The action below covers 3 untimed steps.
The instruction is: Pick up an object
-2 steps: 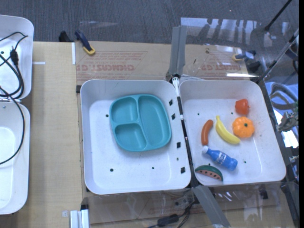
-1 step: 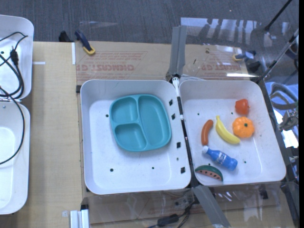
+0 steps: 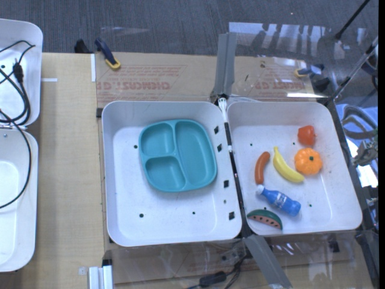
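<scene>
Two shallow white plastic bins sit side by side on a pale wooden bench [image 3: 66,179]. In the left bin [image 3: 120,221] a teal plastic plate with three compartments [image 3: 178,155] lies flat, a little above the bin's middle.

The toys to be picked all lie in the right bin [image 3: 337,221], and we see none of them lifted. A small red toy fruit [image 3: 306,135] sits nearest the far right corner. Just below it is a round orange toy pumpkin with a green stalk [image 3: 308,161]. A yellow toy banana [image 3: 285,167] touches the pumpkin's left side. A reddish-orange toy sausage [image 3: 261,167] lies just left of the banana, apart from it. Nearer the front, a blue plastic bottle with a white cap [image 3: 280,200] rests on its side, cap pointing up-left. A toy watermelon slice with a green rind [image 3: 265,219] lies at the front left corner, just beside the bottle.

What we take for the gripper [image 3: 365,154] is a grey metal shape at the frame's right edge, outside the right bin's wall and well apart from the toys. We cannot tell how far open it is, or whether it has hold of anything.

A blue-and-yellow clamp [image 3: 107,54] lies at the bench's far edge.
</scene>
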{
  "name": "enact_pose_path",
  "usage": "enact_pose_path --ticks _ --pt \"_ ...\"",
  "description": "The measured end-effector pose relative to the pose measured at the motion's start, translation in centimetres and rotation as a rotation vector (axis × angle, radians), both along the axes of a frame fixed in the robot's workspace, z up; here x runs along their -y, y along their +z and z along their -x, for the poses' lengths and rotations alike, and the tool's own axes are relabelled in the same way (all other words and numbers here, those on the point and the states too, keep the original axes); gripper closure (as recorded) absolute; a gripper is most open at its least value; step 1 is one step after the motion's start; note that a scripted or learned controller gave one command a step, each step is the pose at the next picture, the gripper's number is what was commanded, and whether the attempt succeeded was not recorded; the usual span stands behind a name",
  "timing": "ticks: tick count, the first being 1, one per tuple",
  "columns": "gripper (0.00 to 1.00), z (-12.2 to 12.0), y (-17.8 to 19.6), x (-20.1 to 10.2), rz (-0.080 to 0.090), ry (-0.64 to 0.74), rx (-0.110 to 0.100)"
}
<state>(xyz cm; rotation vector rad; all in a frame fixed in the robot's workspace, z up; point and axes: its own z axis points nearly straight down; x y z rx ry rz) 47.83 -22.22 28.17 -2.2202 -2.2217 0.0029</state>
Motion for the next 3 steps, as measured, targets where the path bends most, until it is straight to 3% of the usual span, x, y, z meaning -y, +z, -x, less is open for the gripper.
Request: enact_pose_path --ticks 1,3 --pt "1.0 0.0 1.5 0.0 0.001 0.002 0.001" --pt "1.0 0.0 0.1 0.0 0.0 0.0 -0.001"
